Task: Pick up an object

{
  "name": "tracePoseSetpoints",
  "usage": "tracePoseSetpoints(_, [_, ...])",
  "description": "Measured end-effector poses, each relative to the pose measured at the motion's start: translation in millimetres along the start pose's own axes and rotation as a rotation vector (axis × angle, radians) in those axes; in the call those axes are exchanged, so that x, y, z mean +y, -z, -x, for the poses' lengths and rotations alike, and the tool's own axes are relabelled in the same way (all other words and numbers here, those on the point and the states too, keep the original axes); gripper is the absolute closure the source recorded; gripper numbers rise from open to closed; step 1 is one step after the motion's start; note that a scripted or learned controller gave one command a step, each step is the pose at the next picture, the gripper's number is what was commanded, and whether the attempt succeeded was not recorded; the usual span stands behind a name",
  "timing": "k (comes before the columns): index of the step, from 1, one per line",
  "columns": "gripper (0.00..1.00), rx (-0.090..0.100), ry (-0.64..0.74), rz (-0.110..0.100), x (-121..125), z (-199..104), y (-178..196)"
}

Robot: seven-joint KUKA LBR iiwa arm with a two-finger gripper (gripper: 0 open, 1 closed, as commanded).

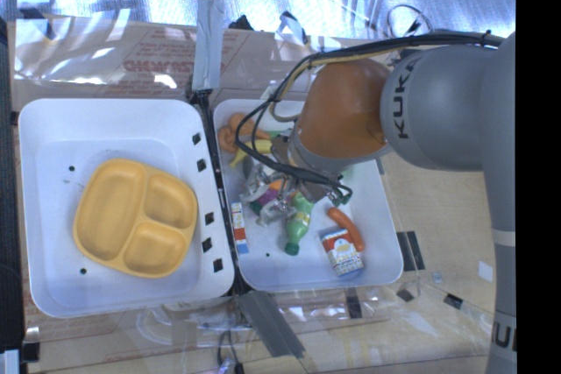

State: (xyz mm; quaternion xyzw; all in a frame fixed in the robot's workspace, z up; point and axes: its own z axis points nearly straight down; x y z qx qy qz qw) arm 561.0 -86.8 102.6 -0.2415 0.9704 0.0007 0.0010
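**Supervisor:** Report gripper position and finger state.

**Operator:** I see the gripper (pixel 273 193) low in the right bin (pixel 379 263), under the orange wrist band (pixel 344 109). I cannot tell whether the fingers are apart or together; clutter hides them.

**Supervisor:** Locate the objects.

**Operator:** A green bottle (pixel 297 224) lies just beside the gripper. An orange carrot (pixel 345 225) and a small carton (pixel 343 252) lie near the bottle's right. The left bin (pixel 44 188) holds a yellow divided tray (pixel 134 216).

Single fixed overhead camera, slanted down on both bins (pixel 35 188).
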Motion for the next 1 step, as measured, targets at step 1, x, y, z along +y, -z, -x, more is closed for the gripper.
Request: tracePoseSetpoints(1, [1.00,-0.010,0.122,-0.010,-8.3,57.2,126.9])
